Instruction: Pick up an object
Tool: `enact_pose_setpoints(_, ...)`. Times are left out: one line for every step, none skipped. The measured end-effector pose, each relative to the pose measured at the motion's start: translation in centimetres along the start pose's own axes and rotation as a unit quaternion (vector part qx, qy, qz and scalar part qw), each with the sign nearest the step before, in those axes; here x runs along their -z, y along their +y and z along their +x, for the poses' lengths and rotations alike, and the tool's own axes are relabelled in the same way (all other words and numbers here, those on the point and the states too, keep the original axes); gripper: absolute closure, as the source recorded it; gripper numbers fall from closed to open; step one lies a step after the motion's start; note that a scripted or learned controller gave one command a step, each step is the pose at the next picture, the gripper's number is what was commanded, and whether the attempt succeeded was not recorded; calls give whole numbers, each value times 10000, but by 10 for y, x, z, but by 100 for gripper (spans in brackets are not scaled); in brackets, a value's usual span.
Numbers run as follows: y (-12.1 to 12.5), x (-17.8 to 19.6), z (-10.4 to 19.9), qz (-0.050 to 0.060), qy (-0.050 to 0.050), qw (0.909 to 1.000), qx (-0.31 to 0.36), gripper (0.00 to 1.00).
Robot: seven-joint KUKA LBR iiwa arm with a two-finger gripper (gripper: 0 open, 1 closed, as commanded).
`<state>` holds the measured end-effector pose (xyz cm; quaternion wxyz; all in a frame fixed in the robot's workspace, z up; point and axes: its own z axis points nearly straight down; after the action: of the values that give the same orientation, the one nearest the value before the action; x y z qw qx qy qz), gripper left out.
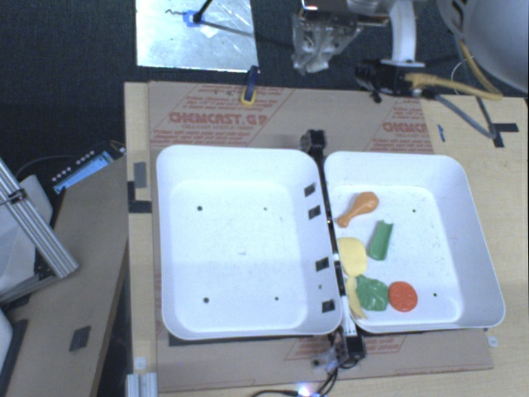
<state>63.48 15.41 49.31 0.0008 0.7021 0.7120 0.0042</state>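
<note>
White plastic bins are sitting side by side on the tabletop (207, 110), which is covered by a brown printed cardboard sheet. The left bin (235, 242) is showing only its bare floor with a few dark dots. The right bin (430, 180) is carrying five toy food pieces, all gathered toward its left half. An orange drumstick-shaped piece (357, 208) is lying nearest the far side. Just below it a green cylinder-like piece (380, 241) is lying tilted. A pale yellow piece (352, 256) is resting against the dividing wall, beside the green cylinder. A green leafy piece (372, 294) is lying toward the near edge, touching a red round piece (402, 297) on its right.

The pincer (318, 44) is hanging at the top of the view, beyond the far edge of both bins and well apart from every toy piece. It is appearing blurred and pale, so whether its tips are spread or pressed together cannot be told. Nothing is visibly sitting between them. A yellow clip (248, 96) is lying on the cardboard near the far edge.
</note>
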Motion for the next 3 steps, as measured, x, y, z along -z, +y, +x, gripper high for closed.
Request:
enact_pose_setpoints(-59, 46, 70, 8, 2, 10000, -3, 100)
enact_pose_setpoints(4, 41, 6, 17, -32, 10000, -93, 100)
enact_pose_setpoints(34, 21, -72, 32, -40, 9999, -105, 100)
